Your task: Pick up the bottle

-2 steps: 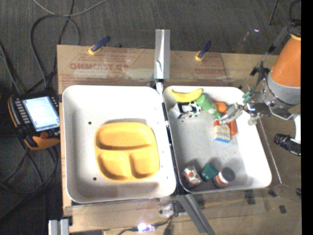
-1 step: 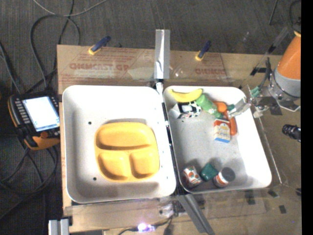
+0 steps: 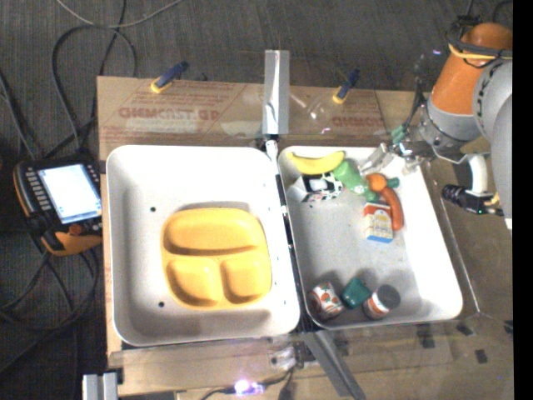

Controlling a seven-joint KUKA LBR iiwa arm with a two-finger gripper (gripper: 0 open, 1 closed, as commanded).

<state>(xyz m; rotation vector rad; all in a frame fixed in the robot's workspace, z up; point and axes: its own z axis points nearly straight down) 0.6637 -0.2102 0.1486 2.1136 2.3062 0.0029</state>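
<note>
Green plastic bottle (image 3: 351, 176) lies in the right white bin (image 3: 433, 257), upper centre-right of frame, beside a yellow banana (image 3: 316, 162). Gripper (image 3: 391, 152) hovers just beside it; grip state cannot be told. Pickup not yet done.

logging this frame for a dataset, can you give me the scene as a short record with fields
left bin: holds a yellow tray
right bin: holds the small items
far end of right bin: banana, green bottle, black and white toy, carrot, carton
near end of right bin: two cans, green cup
gripper: at the right bin's far rim, by the bottle and carrot
grasp: cannot tell
left of bench: tablet
</note>
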